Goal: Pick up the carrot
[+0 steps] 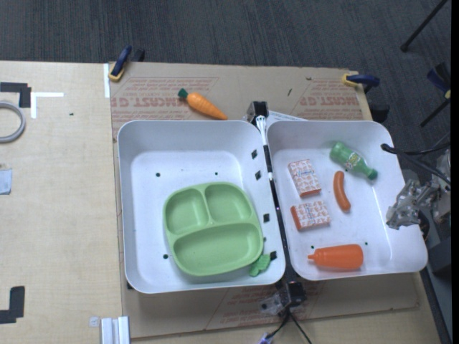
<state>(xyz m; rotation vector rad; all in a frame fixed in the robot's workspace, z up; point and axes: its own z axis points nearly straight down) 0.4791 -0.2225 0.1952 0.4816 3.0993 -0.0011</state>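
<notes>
Camera view, looking down at a slant on two shallow white plastic bins side by side. Orange plastic carrot (203, 104) with a green top lying on the brown cardboard sheet (237, 88), outside the bins, just beyond the far rim of the left bin (136, 206) and near that bin's far right corner; green top pointing away from the right bin (401, 249).

Inside the left bin, toward its near side: a light green plastic divided plate (213, 228) with three compartments. Just beside the plate's near right edge, in the left bin's near right corner: a small dark green leafy piece (259, 264).

In the right bin, counted away from the left bin: two small red-and-white patterned boxes (304, 177), one behind the other; a slim orange-red sausage-shaped piece (342, 190) beside them; a green plastic bottle (352, 160) lying tilted toward the far right corner; an orange plastic bottle (337, 257) lying on its side along the near wall.

Gripper (405, 210) at the right bin's right rim, well apart from the carrot; finger state cannot tell, metal parts blurred together.
</notes>
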